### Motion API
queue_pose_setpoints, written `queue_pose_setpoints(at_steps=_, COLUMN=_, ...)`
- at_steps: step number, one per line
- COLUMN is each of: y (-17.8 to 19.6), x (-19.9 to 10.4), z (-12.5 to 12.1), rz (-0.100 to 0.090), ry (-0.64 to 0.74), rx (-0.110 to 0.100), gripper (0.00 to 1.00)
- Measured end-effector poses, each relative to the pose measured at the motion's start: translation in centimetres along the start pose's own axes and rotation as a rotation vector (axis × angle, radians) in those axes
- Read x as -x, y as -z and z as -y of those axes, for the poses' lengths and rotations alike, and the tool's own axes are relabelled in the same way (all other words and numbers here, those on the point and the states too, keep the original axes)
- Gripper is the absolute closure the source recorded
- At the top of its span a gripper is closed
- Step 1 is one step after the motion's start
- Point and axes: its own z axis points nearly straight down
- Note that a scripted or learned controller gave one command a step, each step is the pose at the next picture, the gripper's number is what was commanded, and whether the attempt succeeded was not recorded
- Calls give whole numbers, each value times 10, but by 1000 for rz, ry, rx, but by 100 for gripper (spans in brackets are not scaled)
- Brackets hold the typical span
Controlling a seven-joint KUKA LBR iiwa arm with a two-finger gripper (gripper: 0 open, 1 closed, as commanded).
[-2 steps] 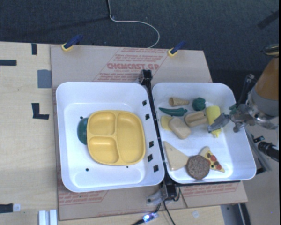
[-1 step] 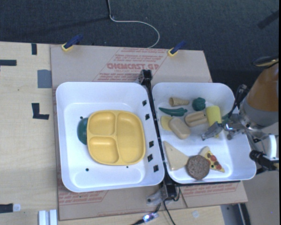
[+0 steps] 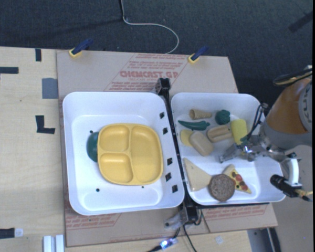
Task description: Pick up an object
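Observation:
The right bin (image 3: pixel 215 96) holds several toy foods: a tan cone (image 3: pixel 199 113), a green chili (image 3: pixel 193 124), a dark green piece (image 3: pixel 222 116), a yellow piece (image 3: pixel 239 128), a tan cylinder (image 3: pixel 219 133), a beige block (image 3: pixel 201 143), a pale cheese wedge (image 3: pixel 195 175), a brown patty (image 3: pixel 221 187) and a pizza slice (image 3: pixel 237 178). My gripper (image 3: pixel 227 155) reaches in from the right and sits low in this bin, just above the pizza slice and right of the beige block. Nothing is visibly held in it.
The left bin (image 3: pixel 73 140) carries a yellow divided plate (image 3: pixel 130 154) with a dark green object (image 3: pixel 92 146) poking out from under its left edge. Both bins rest on cardboard (image 3: pixel 147 70). The grey and orange arm (image 3: pixel 291 114) hangs over the right bin's right rim.

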Motion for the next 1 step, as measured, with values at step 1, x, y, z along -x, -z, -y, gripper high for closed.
queue_pose_setpoints(at_steps=1, y=13, x=1, z=-1, rz=3, ry=0, rx=4, gripper=100)
